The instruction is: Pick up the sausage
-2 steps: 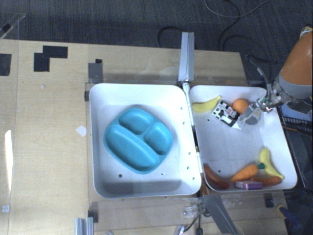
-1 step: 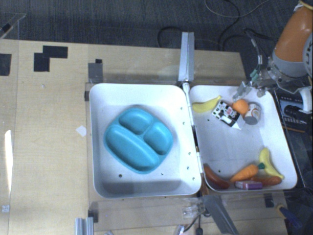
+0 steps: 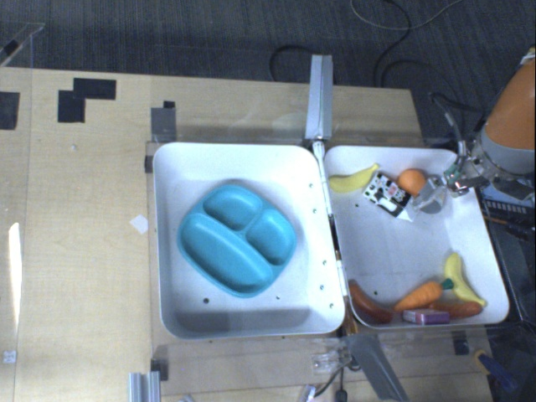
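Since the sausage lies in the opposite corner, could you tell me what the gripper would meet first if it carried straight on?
Probably the round orange fruit, just ahead of the gripper toward the bin's left; the black-and-white patterned card lies just beyond. Height is unclear, so it might pass above.

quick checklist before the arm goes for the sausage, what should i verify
1. Target found: ok. The sausage lies in the near left corner of the right bin, against the wall.
2. Gripper free of load: cannot tell. It sits near the bin's far right side, close to the orange, and its tip is blurred.
3. Path to target: ok. The bin floor between gripper and sausage is bare.
4. Clutter around target: not ok. The carrot lies just to its right, with a purple item and a banana beyond.
5. Room to grasp: not ok. The sausage hugs the corner wall.
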`<state>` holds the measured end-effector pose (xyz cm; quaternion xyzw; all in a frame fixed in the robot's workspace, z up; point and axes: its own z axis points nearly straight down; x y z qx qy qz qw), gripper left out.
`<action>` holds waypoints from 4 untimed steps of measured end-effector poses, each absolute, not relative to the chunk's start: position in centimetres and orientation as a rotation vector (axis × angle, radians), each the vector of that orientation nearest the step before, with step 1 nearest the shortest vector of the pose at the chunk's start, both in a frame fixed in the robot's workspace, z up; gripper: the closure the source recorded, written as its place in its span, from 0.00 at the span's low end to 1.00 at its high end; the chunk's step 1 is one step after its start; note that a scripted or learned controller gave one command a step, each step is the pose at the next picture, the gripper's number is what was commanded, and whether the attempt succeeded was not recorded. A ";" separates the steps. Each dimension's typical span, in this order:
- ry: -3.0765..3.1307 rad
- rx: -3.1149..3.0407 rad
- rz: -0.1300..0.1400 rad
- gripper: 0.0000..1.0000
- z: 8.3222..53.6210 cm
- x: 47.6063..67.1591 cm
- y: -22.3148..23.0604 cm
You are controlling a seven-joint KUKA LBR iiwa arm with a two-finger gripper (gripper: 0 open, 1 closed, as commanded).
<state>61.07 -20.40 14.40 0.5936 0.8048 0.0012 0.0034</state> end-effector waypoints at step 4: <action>2.714 1.560 0.006 0.00 15.2 67.0 -20.4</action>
